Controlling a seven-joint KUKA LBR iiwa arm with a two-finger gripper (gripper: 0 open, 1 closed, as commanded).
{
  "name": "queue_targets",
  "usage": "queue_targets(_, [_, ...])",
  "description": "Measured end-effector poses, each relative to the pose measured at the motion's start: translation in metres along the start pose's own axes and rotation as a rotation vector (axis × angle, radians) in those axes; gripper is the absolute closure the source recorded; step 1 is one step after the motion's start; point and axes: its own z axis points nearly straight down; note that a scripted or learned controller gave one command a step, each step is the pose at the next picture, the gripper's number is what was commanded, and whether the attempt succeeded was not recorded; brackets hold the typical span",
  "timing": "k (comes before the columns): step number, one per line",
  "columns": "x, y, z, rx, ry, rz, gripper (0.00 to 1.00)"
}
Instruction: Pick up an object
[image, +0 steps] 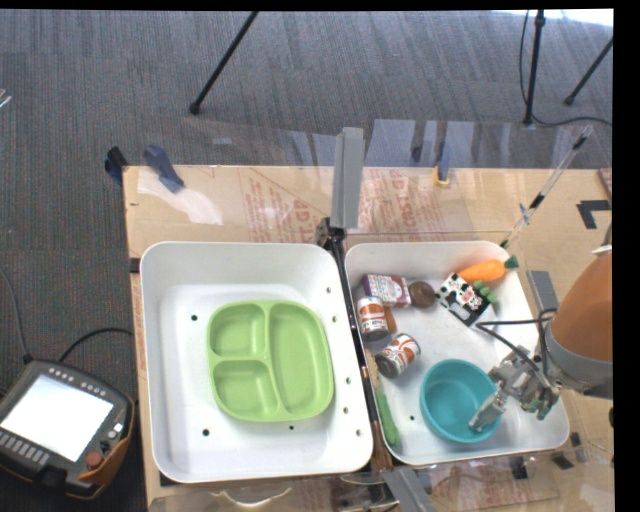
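you had dark grey carpet (300, 70) all around, with black tripod legs (222, 62) crossing it at the top. low on the far left a handheld pendant (62, 422) with a pale screen lay on the floor, its cable curling away. the desk (250, 205) was brown cardboard-coloured board with red printing, a scrap of blue tape (160, 165) and a white shred near its left back corner, and a clear panel standing along the back.

the left bin (165, 300) held one green divided plate (270, 360), three compartments, lying flat near the middle.

a grey post (347, 185) rose behind the seam between the bins.

the right bin (530, 300) carried the clutter. along its left side you had a small purple packet (387, 289), a brown rounded piece (422, 294) just beside it, and two small cans (372, 317) (398, 355), the lower one tipped on its side. a green stick-like thing (386, 420) lay by the left wall near the front. a teal bowl (452, 400) sat upright toward the front. at the back right were a black-and-white carton (463, 297) and an orange carrot toy (484, 271), close together.

the tool (492, 412) hung over the bowl's right rim, fingers pointing down-left. nothing showed between them, and you could not tell how wide they stood. the arm's orange band (600, 310) sat at the right edge.
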Motion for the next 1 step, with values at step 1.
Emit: queue_targets(1, [0.0734, 0.0988, -0.0064, -0.013, -0.03, -0.054, 0.0])
